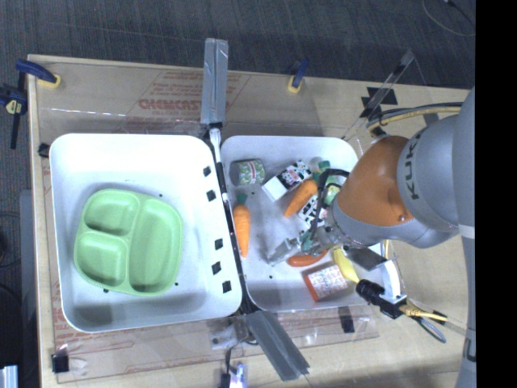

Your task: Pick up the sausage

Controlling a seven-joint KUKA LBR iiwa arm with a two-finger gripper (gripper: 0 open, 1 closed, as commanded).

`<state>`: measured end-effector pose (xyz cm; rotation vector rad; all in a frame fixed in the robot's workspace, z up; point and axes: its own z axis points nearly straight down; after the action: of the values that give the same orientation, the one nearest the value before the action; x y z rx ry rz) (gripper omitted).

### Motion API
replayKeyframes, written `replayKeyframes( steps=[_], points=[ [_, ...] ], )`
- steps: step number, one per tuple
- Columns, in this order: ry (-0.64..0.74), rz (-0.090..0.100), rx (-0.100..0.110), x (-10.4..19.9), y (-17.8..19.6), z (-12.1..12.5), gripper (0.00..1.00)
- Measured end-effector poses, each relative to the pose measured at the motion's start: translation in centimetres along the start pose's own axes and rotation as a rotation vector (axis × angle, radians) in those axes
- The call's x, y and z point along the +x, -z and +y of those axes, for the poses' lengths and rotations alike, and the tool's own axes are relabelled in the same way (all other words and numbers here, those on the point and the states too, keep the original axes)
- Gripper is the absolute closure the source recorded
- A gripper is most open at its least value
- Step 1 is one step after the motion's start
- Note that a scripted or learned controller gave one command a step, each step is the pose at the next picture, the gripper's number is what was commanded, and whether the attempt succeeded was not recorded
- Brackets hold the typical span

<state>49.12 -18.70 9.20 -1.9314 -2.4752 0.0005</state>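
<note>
The sausage (306, 259) is a short red-orange piece lying near the front of the right bin (260, 291). My gripper (283, 249) hangs low over that bin, just left of the sausage and close to its left end. The grey wrist and orange band (370, 196) hide what lies behind them. I cannot make out anything held in the gripper.
Around the sausage lie two carrots (241, 229) (300, 196), a yellow banana (346, 267), a red packet (325, 282), a small can (249, 170) and black-and-white cartons (292, 175). A green divided plate (129, 239) sits in the left bin (65, 160).
</note>
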Motion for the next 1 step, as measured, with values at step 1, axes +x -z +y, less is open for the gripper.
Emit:
replayKeyframes(
  steps=[1],
  points=[
    [0.003, -0.002, -0.001, -0.14, 1.03, 0.04, 1.0]
  ],
)
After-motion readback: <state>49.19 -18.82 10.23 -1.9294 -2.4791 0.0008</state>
